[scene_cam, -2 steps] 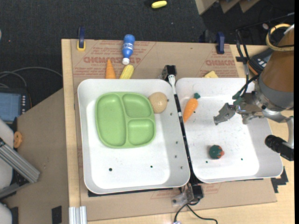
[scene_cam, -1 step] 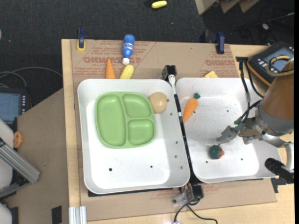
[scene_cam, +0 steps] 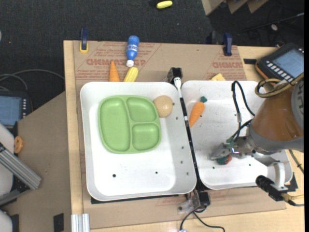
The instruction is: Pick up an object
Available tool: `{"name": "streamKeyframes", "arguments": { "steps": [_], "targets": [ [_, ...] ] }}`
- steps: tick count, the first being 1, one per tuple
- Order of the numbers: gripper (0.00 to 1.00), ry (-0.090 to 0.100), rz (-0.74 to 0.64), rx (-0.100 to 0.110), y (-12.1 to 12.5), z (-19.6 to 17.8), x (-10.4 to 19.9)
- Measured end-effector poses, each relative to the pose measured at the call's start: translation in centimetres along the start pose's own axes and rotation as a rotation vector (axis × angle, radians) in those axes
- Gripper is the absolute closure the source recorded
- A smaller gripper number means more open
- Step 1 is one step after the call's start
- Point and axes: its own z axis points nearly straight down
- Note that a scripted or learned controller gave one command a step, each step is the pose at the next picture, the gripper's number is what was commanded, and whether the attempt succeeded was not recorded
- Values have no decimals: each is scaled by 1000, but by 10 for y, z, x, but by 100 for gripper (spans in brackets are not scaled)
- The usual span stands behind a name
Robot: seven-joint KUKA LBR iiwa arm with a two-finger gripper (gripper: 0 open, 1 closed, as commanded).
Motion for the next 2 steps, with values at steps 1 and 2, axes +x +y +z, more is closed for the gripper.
{"name": "streamKeyframes", "arguments": {
  "steps": [1, 2],
  "targets": [
    [100, -3, 2, -8, 1, -15, -1],
    [100, -3, -9, -17, 60, -110, 60]
  ]
}}
